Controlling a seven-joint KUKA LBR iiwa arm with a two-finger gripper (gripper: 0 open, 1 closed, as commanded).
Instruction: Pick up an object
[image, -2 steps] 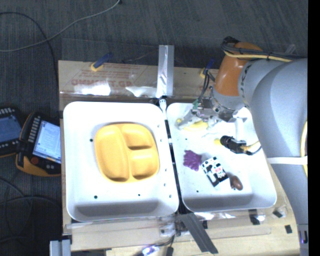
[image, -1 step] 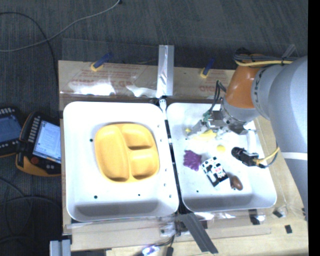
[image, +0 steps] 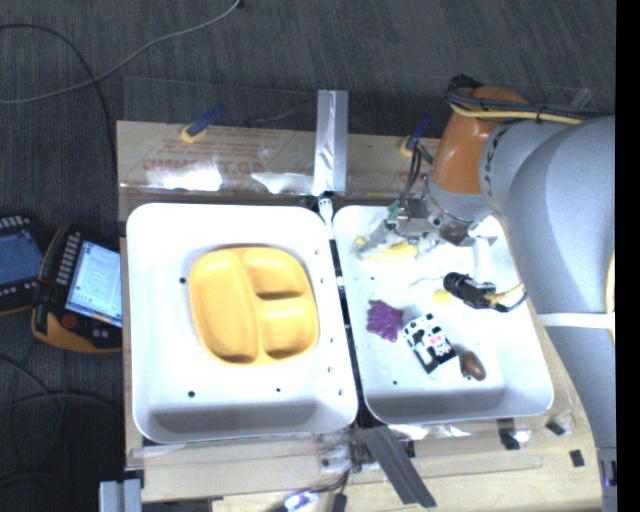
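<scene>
**Reaching into the upper part of the right bin**

Looking down at a slant, the camera view shows the grey arm entering from the right of the frame, its orange band near the upper right. The end effector sits low over the upper left part of the right bin. From this angle I cannot tell whether it is spread or pressed together, and nothing can be seen gripped in it.

The right bin holds several loose things:
- A pale yellow piece lies just below the end effector, so close that contact cannot be judged.
- A small yellow scrap lies near the bin's middle.
- A purple lump rests lower down, close to the bin's left wall.
- A black-and-white block with a red spot lies just to the right of the purple lump, tilted.
- A brown lump sits beside the block's lower right end.

All of these rest on the bin floor.

The left bin holds one thing, a yellow divided tray lying flat in its middle with the compartments facing up.

Both bins stand side by side on the tabletop. A blue and yellow clip lies at its upper left. At the far left of the frame, off the tabletop, a handheld control pad lies on the dark floor.
</scene>
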